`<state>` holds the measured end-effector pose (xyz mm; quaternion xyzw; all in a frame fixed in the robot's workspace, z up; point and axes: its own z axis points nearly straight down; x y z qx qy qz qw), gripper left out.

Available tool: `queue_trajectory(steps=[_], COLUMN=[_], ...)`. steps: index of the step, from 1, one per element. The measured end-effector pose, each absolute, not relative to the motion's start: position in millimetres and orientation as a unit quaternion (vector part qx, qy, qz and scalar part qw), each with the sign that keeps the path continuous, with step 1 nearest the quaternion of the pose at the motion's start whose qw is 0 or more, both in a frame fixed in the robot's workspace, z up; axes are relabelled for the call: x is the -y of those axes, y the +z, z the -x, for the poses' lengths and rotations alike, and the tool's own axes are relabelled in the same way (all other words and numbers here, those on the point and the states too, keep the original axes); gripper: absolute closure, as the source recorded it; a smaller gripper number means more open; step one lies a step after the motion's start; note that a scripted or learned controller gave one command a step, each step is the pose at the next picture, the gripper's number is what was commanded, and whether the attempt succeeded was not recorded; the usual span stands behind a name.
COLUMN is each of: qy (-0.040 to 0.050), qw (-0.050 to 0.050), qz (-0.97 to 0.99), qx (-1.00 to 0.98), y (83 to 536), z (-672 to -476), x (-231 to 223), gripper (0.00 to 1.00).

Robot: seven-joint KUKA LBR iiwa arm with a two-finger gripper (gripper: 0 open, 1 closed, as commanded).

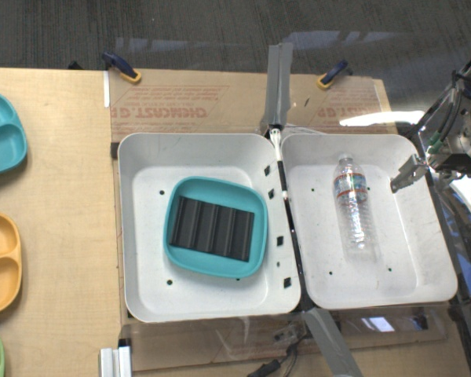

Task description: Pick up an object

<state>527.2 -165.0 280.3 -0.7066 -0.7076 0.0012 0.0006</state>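
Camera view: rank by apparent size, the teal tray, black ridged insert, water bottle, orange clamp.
1. teal tray, in the left bin
2. black ridged insert, lying on that tray
3. water bottle, in the right bin
4. orange clamp, at the cardboard's far edge, slightly farther from the camera but clearly smallest

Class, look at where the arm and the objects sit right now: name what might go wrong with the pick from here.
1. The clear bottle lies on its side, so it may roll or slip away.
2. The end effector sits near the right bin's rim and might clip it while descending.
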Motion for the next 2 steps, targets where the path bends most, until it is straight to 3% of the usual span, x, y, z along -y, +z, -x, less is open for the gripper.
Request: queue_trajectory(steps=[1,2], qy=[0.0013,0.0004], qw=[0.001,0.0], qz=[0.675,0.634], qx=[0.738,0.773], y=[191,92], z=[-603.5,-625.6], x=[163,150], gripper=[0.0,0.0])
